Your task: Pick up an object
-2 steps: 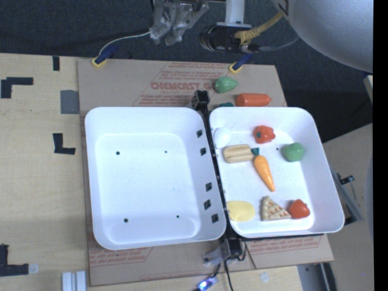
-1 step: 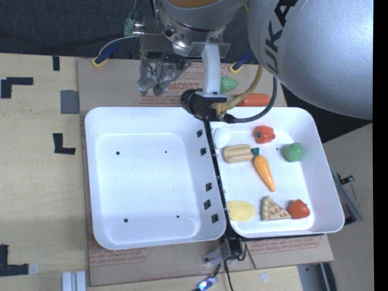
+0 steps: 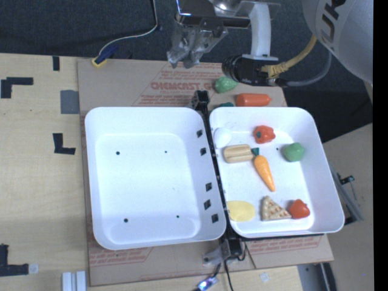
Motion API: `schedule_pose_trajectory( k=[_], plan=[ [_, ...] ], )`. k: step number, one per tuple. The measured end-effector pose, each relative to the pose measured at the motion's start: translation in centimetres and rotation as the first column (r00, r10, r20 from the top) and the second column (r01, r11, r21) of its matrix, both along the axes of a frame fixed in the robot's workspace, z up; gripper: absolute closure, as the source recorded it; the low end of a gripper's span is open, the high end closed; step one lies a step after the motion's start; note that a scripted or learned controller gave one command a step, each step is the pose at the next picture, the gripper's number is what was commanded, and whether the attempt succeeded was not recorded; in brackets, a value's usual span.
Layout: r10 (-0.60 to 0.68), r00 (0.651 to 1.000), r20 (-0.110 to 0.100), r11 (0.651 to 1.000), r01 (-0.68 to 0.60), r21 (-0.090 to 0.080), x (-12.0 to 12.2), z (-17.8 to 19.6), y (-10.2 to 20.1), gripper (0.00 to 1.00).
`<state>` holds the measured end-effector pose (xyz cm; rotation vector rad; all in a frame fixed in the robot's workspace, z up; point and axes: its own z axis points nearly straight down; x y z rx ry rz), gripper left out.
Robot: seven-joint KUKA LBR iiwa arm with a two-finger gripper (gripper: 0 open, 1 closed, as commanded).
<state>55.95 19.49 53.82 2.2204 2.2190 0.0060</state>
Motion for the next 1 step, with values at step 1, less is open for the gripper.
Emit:
schedule_pose_trajectory(
  k=[1],
  plan=[
    [0.006,1.0,-0.016,1.0,-0.006,-0.005,-2.59,-10.33,4.06,1.0]
  ],
)
